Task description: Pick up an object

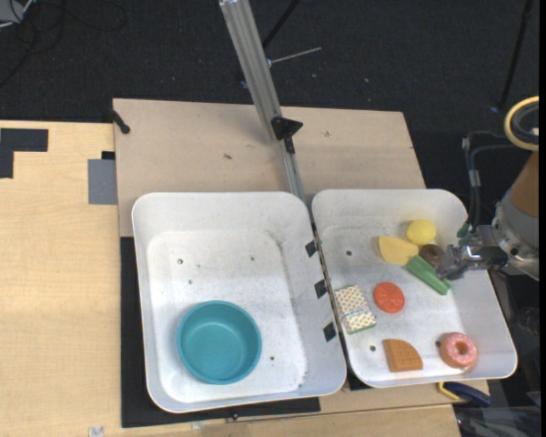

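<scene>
Lying nearest the camera, at the front of the right bin, a pink donut is sitting beside a brown wedge-shaped piece, and further left the teal bowl is resting at the front of the left bin. Behind those, the right bin is also holding a checkered block against its left wall, a red disc, a yellow wedge, a yellow ball and a green stick. The gripper is reaching in over the right rim and hanging at the green stick's right end, close to the yellow ball; whether it is spread or closed cannot be told from this angle, and nothing is visibly caught in it. Judging from this, the arm is working through the approach or grasp step, with the green stick the likely target. The next move is probably calling for a clean closure across the stick's narrow width, then a straight lift clear of the yellow wedge and the bin wall.
</scene>
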